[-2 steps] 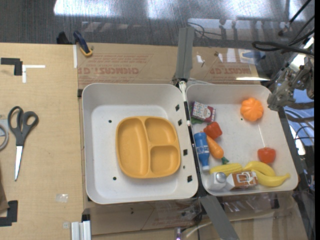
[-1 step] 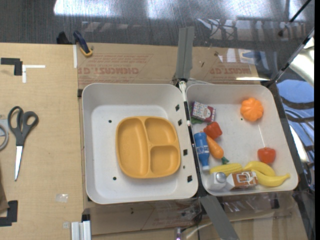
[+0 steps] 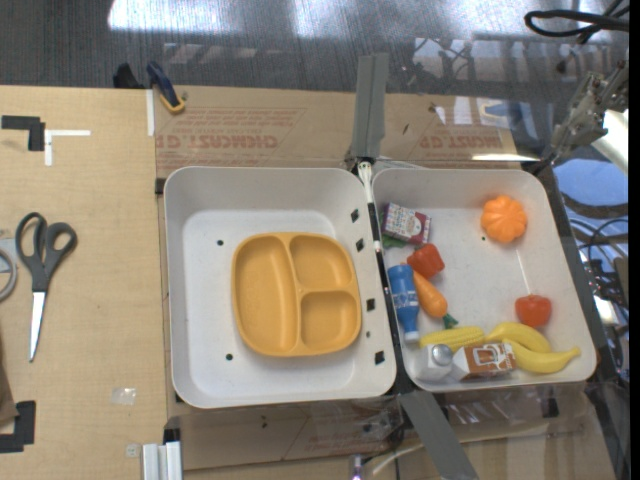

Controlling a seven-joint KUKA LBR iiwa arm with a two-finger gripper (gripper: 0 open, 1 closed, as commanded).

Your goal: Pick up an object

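Camera view had the two white bins side by side on the bench, hinged together down the middle. The left bin (image 3: 190,268) held just one thing, a yellow divided plate (image 3: 297,293) lying flat near its centre, with bare white floor all round it.

The right bin (image 3: 562,268) was the busy one. An orange pumpkin-looking toy (image 3: 503,218) sat alone near the far right corner, and a small red tomato (image 3: 533,311) sat by the right wall. Along the left wall ran a little printed box (image 3: 406,224), a red pepper (image 3: 426,260), a blue bottle (image 3: 403,300) and a carrot (image 3: 432,296), packed close, pretty much touching. The near edge was crowded too: bananas (image 3: 525,346), a brown carton (image 3: 487,360) lying against them, and a pale can (image 3: 437,361) beside that. The middle of that bin's floor was open, so the pumpkin and tomato had the most room around them.

The gripper (image 3: 590,108) looked to be the blurry hardware past the right bin's far right corner, well apart from every toy; whether it was apart or together couldn't be told.

Out on the bench to the left lay scissors (image 3: 40,268), well clear of the bins.
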